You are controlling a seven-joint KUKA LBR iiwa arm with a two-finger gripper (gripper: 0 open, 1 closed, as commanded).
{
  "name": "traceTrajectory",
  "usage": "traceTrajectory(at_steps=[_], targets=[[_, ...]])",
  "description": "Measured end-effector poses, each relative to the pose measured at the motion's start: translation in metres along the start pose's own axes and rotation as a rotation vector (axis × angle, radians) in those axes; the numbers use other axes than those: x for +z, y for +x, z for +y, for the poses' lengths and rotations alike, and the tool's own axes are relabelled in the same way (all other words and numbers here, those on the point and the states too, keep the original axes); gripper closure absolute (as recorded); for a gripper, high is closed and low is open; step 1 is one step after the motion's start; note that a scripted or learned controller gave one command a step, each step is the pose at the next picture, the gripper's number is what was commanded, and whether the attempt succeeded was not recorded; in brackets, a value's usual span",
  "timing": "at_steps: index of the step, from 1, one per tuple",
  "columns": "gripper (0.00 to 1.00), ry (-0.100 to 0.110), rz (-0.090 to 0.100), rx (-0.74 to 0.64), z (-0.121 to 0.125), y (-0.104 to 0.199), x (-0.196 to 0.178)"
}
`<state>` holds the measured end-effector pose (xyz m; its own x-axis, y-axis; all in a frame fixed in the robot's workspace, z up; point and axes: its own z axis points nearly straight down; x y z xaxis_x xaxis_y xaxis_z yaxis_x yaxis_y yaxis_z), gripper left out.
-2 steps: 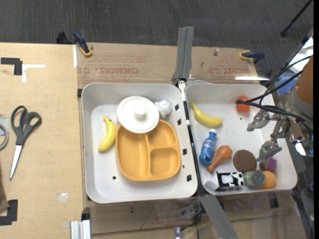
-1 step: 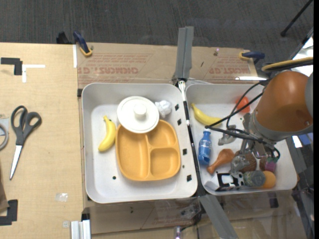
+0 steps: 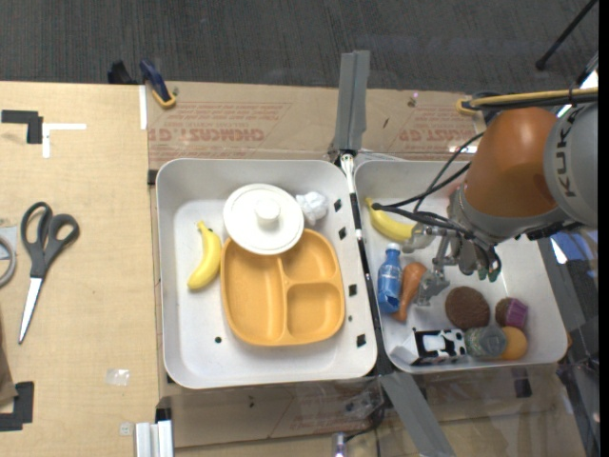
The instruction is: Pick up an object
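We see the gripper (image 3: 440,279) low in the right bin (image 3: 547,350), beside the orange carrot (image 3: 411,289); whether its fingers are parted or closed, we cannot tell. Blue bottle (image 3: 389,279) lies just left of the carrot, a banana (image 3: 390,224) farther back. Brown ball (image 3: 467,307), purple item (image 3: 512,311) and an orange ball (image 3: 515,343) sit right and nearer. The left bin (image 3: 181,350) holds a yellow divided tray (image 3: 285,303), white lid (image 3: 264,219) and a second banana (image 3: 205,257).

Lab bench — cardboard (image 3: 238,122), paired bins (image 3: 176,284)
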<state>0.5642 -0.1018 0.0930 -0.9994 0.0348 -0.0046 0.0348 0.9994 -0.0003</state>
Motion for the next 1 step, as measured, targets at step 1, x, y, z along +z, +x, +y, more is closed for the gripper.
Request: traceTrajectory(at_steps=[1], targets=[[0.0, 0.0, 0.003, 0.085, 0.0073, 0.0215, 0.0008]])
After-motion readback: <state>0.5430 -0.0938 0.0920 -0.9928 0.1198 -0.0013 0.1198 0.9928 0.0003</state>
